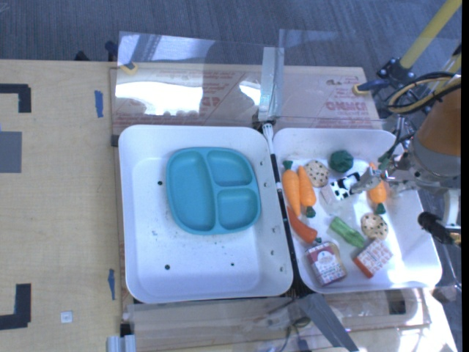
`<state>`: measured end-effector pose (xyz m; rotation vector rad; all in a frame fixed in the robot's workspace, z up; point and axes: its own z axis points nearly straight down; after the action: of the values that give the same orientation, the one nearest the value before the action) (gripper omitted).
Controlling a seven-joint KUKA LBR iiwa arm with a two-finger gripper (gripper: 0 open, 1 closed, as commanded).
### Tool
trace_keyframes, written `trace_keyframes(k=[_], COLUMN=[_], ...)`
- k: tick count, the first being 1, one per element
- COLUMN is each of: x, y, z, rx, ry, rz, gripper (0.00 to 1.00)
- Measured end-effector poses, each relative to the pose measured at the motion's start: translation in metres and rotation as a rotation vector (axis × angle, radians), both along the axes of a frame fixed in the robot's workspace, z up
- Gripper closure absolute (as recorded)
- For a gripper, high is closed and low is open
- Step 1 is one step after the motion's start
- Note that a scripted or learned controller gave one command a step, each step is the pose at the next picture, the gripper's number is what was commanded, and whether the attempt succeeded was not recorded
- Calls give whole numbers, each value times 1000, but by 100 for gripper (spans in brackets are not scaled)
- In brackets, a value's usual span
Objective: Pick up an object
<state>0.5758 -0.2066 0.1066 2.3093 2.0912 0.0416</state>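
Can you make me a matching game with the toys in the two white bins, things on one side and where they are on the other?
Things:
1. blue divided plastic plate
2. two orange toy carrots
3. dark green round toy
4. red and white snack packet

Places:
A. top of the right bin
B. right bin's left side, by the divider
C. near the right bin's bottom edge
D. middle of the left bin

Pairs: 1-D, 2-B, 3-A, 4-C

Two bins (139, 270), one tray (212, 189), two cookies (316, 171).
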Motion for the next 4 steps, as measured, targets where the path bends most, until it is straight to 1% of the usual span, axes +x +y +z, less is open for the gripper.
trace_keyframes(k=[1,2,3,4], x=[2,1,24,23], y=[1,1,66,67], z=[12,11,-1,6], rx=[3,3,-19,-16], ry=[-5,-3,-5,-1], rz=[1,0,101,101], gripper=[100,0,0,100])
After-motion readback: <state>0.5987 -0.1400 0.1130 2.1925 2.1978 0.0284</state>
